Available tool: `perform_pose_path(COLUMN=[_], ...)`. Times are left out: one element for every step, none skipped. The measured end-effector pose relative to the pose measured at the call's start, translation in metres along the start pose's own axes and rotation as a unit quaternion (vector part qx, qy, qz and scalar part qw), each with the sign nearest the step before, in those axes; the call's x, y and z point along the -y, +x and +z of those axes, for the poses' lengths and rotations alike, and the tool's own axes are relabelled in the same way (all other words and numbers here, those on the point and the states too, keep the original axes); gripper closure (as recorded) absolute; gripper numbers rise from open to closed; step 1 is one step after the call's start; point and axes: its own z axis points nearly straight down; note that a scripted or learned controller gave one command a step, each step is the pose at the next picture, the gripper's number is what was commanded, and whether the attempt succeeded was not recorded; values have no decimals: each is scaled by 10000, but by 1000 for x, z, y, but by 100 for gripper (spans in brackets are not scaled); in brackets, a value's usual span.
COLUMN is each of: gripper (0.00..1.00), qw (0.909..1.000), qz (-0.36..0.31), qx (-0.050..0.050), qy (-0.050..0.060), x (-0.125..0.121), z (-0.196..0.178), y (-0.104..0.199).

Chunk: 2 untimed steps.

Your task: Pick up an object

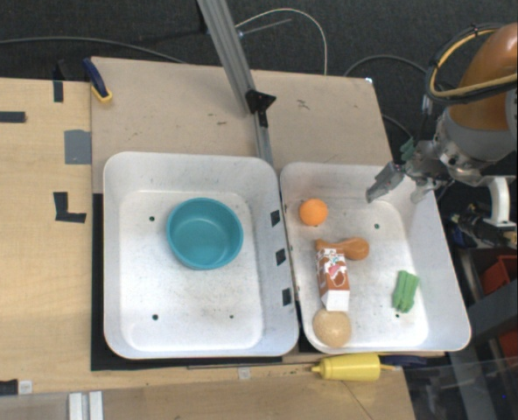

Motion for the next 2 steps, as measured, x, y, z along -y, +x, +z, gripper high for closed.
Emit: perform_pose_path(gripper=[0,0], qw=[10000,10000], qz=[-3,2], qx=[2,3], qy=[1,33], x=[0,4], z=[0,64], y=[0,3])
